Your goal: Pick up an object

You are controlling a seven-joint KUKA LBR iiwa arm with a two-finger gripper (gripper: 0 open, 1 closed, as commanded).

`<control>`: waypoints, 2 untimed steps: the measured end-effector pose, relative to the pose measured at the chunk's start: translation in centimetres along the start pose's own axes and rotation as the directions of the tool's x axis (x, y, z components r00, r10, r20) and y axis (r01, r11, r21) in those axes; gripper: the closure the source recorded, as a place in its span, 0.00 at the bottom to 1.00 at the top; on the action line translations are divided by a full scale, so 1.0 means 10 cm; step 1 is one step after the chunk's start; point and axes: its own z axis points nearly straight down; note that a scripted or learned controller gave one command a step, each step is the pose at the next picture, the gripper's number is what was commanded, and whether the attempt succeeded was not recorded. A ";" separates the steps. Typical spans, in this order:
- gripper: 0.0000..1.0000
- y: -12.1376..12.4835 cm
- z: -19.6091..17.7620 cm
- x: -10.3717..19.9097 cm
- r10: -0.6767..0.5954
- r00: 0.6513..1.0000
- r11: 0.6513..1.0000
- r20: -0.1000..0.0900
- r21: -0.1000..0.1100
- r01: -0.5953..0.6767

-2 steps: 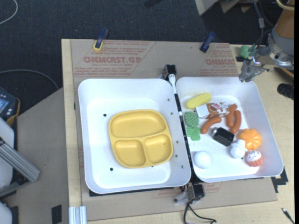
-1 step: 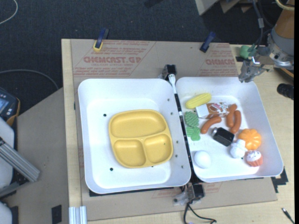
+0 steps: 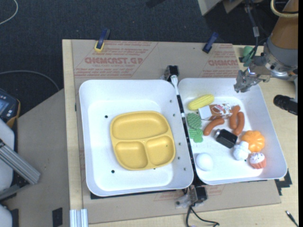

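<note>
Hovering over the far right corner of the right shallow white bin point(image 3: 269, 126), the grey metal hand point(image 3: 245, 85) holds nothing, finger spread unclear, seemingly poised above the toy food, like the yellow plastic corn cob point(image 3: 200, 101), clustered below.

The left bin point(image 3: 90, 126) has open floor along its edges; a yellow divided tray point(image 3: 142, 139) takes up its middle. In the right bin point(image 3: 272, 145), toys crowd the centre: corn point(image 3: 200, 101), sausages point(image 3: 227, 119), a green piece point(image 3: 194, 126), a black block point(image 3: 226, 137), a pumpkin point(image 3: 253, 139), a white ball point(image 3: 204, 161). Bare floor lies along the far edge and near the near rim.
</note>
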 end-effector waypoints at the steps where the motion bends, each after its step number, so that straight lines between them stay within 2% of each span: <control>1: 1.00 -0.45 -0.05 0.36 0.000 1.000 1.000 -0.001 0.001 0.000; 2: 1.00 -0.88 0.16 0.68 0.001 1.000 1.000 -0.001 0.004 -0.001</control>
